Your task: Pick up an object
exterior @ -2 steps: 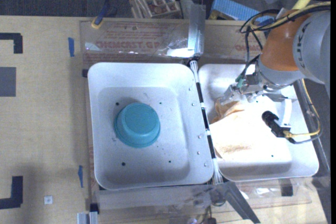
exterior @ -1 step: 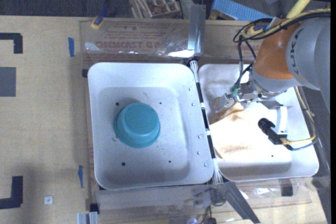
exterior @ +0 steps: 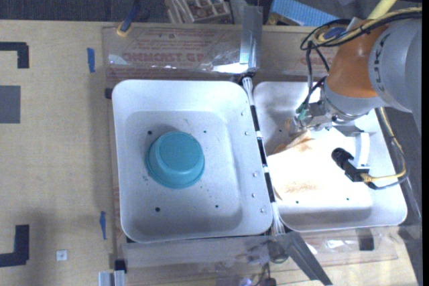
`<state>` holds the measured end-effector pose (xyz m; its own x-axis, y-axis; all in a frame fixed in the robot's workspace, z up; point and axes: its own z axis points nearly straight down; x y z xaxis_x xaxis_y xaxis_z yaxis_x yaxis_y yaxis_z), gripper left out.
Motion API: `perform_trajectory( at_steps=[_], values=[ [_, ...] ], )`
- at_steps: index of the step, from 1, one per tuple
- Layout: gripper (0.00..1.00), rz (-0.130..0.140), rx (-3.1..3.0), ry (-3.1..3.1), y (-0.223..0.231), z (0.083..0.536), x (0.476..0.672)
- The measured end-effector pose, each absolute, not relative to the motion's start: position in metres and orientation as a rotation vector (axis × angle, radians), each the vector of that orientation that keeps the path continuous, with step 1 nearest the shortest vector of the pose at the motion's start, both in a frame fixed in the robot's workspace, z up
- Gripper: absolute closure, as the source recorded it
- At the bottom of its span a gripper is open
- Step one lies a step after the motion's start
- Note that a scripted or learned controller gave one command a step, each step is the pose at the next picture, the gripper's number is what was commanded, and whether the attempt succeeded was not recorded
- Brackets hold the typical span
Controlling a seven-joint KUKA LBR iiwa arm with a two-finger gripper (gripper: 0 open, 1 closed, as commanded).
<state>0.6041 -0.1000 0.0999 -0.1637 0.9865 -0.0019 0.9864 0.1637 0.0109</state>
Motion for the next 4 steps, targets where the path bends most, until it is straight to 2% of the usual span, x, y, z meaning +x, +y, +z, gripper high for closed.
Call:
perform_trajectory(
  at_steps=[1, 2, 3, 4],
  values=[
    [0.0, 0.011, 2.026, 2.39, -0.1, 0.1, 0.604],
    [1.0, 0.013, 2.028, 2.384, -0.102, 0.11, 0.605],
    [0.0, 0.013, 2.028, 2.384, -0.102, 0.11, 0.605],
    [0.0, 0.008, 2.086, 2.341, -0.102, 0.089, 0.587]
  ],
)
